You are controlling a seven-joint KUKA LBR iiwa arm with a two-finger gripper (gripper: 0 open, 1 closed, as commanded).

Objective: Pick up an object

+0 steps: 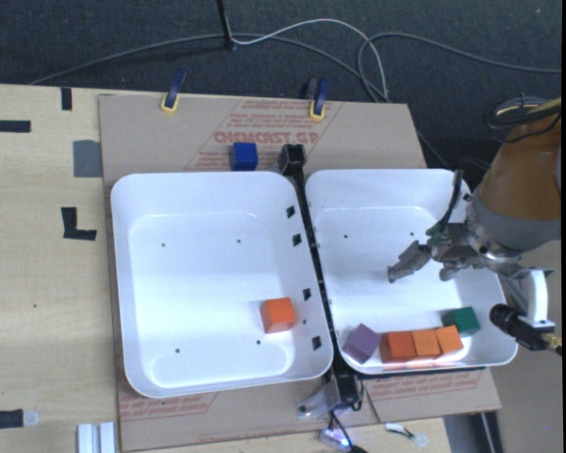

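Jaws [410, 264] are hanging over the middle of the right bin [377, 189], reaching in from the right on the grey arm [519, 196] with its orange band. One dark finger is showing, slanting down and to the left; whether the jaws are released or clenched cannot be told from this angle, and nothing is visible between them.

Below and to the right of the jaws, along the near wall of that bin, a row of blocks is lying: a purple block [361, 343] at the left end, then three orange blocks [423, 344] touching one another side by side, and a green block [462, 321] just behind the right end of the row. All of them are sitting apart from the jaws.

Well to the left of the jaws, across the black divider, the left bin [141, 196] is holding a single orange cube [278, 314] near its lower right corner.

Beyond the jaws and to their left, a blue block [244, 155] is resting on the cardboard sheet [358, 125] behind the bins. Two clamps [173, 94] with yellow tips are gripping the sheet's far edge on the worktop [28, 281].
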